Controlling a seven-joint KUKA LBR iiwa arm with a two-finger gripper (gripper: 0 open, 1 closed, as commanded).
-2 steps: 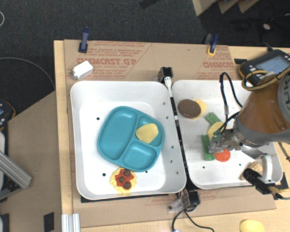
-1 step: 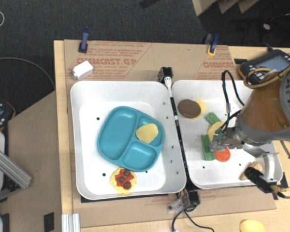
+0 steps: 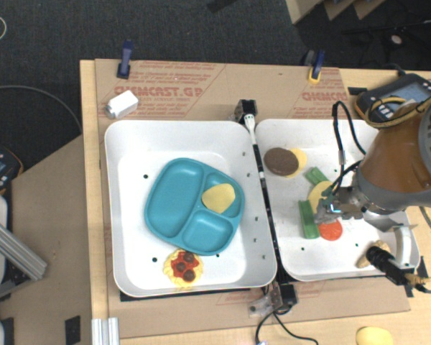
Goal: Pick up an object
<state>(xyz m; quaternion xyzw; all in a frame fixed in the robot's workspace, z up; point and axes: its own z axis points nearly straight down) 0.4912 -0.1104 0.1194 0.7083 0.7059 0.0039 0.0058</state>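
Camera view: nearest, a pizza slice (image 3: pixel 184 267) lies in the left bin (image 3: pixel 122 192) beside a blue tray (image 3: pixel 179 203). In the right bin (image 3: pixel 302 264), the gripper (image 3: pixel 329 208) hovers over a red piece (image 3: pixel 331 231) and a green stick (image 3: pixel 307 218). Jaw state: cannot tell. Farther back, a brown disc (image 3: pixel 280 162). Judgement: nothing lifted yet; grasp remains.
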